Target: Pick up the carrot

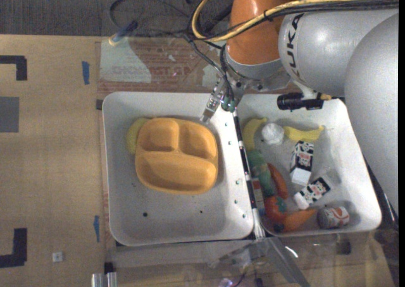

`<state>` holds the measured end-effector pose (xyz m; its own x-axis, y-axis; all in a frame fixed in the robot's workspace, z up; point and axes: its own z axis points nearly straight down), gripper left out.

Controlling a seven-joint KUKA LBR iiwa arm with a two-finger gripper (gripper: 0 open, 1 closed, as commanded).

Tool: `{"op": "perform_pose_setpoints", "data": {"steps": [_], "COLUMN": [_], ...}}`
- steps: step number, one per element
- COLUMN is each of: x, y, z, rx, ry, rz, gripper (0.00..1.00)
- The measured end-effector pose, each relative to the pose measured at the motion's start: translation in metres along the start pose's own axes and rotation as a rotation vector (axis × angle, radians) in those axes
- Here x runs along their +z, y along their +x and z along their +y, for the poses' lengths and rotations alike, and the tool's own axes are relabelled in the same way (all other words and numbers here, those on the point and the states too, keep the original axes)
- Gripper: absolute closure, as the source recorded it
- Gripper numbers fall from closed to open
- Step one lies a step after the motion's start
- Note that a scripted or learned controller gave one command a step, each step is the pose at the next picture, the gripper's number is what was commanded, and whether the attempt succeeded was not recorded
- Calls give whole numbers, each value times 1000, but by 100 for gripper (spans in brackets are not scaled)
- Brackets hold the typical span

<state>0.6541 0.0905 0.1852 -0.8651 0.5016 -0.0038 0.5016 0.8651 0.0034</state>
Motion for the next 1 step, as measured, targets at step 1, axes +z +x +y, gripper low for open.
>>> {"op": "perform_pose_setpoints", "data": {"steps": [1], "x": [-39], "y": [24], "z": [41], "rx": [150], "ry": [1], "rz": [0], "gripper": [100]}}
